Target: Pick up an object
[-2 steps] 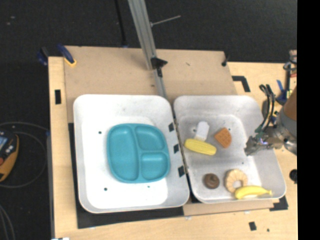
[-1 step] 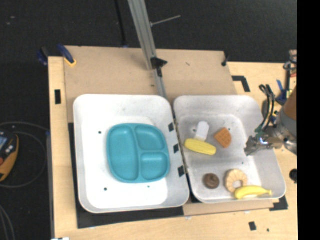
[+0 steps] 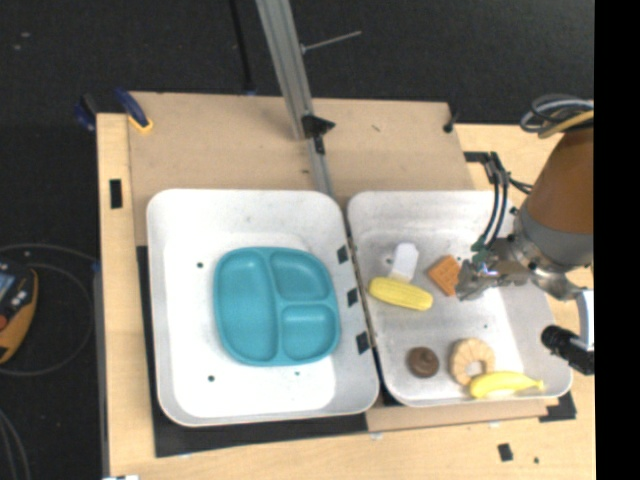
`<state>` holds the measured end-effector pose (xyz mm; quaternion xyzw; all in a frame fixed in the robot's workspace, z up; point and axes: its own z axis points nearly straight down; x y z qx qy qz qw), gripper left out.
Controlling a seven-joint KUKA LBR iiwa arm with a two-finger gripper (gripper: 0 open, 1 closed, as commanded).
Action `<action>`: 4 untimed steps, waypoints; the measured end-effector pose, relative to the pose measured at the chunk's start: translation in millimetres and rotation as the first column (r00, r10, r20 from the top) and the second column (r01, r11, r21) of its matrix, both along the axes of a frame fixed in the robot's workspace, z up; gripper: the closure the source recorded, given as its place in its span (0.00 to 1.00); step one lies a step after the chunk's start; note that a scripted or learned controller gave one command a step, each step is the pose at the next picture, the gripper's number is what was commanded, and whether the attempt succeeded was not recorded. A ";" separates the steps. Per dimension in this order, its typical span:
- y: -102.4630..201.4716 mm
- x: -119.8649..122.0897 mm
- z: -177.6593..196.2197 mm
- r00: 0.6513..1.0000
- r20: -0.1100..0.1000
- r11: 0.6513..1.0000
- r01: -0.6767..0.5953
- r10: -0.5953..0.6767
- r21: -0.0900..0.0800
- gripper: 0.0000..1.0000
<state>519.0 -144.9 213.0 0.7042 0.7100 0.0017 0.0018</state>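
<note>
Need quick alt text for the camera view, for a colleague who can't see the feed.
The arm's gripper sits low in the right bin, right beside an orange block. That bin also holds a corn cob, a white piece, a brown disc, a tan doughnut and a banana; the left bin holds a teal divided plate.

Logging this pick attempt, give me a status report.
Hand low in right bin, beside orange block. Nothing seen held. Corn cob close by.
</note>
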 end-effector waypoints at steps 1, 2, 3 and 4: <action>50.7 7.6 0.6 1.000 -0.003 1.000 0.000 0.000 0.001 1.00; 110.9 22.9 4.9 1.000 -0.002 1.000 0.000 0.000 0.001 1.00; 158.1 39.7 -0.3 1.000 -0.004 1.000 0.001 -0.001 0.002 1.00; 209.4 65.2 15.3 1.000 -0.001 1.000 0.000 0.000 0.002 1.00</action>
